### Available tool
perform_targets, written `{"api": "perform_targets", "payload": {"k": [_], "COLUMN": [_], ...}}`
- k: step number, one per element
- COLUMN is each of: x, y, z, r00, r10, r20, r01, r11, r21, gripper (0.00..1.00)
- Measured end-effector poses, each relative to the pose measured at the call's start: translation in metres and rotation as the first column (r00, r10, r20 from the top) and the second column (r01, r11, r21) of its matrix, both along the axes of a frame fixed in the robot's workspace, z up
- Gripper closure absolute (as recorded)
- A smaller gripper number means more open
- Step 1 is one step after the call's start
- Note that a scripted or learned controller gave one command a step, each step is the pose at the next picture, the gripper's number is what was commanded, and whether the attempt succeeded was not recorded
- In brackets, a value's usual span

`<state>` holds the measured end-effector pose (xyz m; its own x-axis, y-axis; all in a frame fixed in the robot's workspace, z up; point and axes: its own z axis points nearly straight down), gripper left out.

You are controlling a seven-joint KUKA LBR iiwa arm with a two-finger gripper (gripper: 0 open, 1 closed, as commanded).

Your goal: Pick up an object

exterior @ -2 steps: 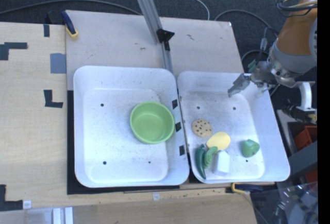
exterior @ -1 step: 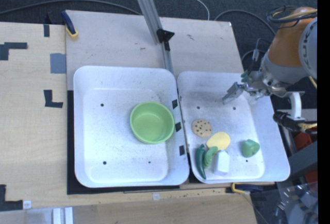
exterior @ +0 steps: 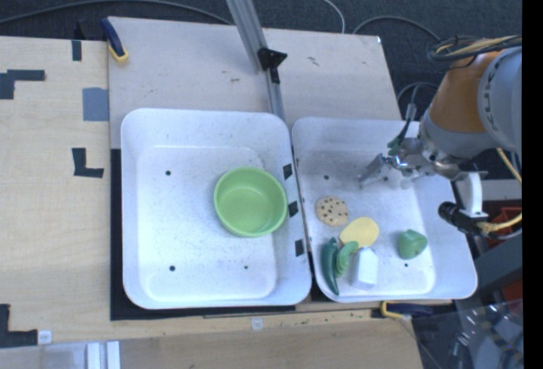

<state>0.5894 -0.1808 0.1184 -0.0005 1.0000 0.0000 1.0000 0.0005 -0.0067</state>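
Note:
My gripper [exterior: 392, 173] hangs over the upper middle of the right bin [exterior: 441, 278], open, with nothing between its fingers. Below it in that bin lie a round tan cookie with dark specks [exterior: 332, 209], a yellow piece [exterior: 361, 232], a small green lump [exterior: 412, 244], a white block [exterior: 366, 268] and a dark green leafy piece [exterior: 333, 260]. The cookie is the closest, down and to the left of the fingers. None of these touches the gripper.
A light green bowl [exterior: 249, 201] stands in the left bin [exterior: 144, 189], near the wall between the bins. A grey metal pole [exterior: 246, 7] slants in from the top down to that wall. Cables lie on the dark floor behind.

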Motion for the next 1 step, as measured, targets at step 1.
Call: {"api": "perform_targets", "payload": {"k": [1], "x": [0.0015], "y": [0.0010], "z": [0.0131], "r00": [1.000], "r10": [0.002], "r20": [0.004], "r01": [-0.002], "r11": [1.000], "r21": [0.000], "gripper": [1.00]}}
